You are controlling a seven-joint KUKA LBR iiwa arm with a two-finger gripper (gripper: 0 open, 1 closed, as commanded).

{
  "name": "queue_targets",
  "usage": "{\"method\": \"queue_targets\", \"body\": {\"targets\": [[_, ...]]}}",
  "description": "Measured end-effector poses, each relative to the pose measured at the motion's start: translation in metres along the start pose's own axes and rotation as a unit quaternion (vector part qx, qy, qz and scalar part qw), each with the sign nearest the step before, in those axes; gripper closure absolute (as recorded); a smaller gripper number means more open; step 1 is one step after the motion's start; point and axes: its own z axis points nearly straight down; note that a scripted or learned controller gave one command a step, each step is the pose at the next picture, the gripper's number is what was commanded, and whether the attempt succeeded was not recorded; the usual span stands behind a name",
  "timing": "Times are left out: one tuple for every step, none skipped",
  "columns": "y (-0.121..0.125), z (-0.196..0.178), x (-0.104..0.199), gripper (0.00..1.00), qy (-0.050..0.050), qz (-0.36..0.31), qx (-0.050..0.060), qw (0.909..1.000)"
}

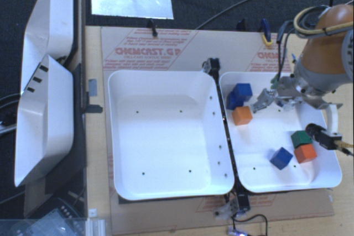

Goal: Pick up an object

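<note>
Right-hand bin [332,177], upper half of the frame. We see the gripper [260,103] hanging over the bin's upper part, its tips just right of the orange cube [241,115] and the dark blue block [239,94]. We cannot tell how wide the jaws stand, and nothing sits between them. The orange cube lies down-left of the tips, almost touching; we judge it the nearest candidate.

We see the gripper [264,101] low over the right bin [323,177], just beside a blue block [239,94] and an orange block [241,115]. Three more blocks lie apart near its front right corner.
</note>
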Motion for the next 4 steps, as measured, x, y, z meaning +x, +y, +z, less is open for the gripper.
{"method": "queue_targets", "body": {"targets": [[0.025,0.119,0.019,0.00,0.001,0.000,0.005,1.0000],[0.028,0.103,0.018,1.00,0.000,0.000,0.000,1.0000],[0.037,0.015,0.087,1.00,0.001,-0.003,-0.004,1.0000],[0.047,0.019,0.142,1.00,0.001,-0.002,0.000,1.0000]]}}
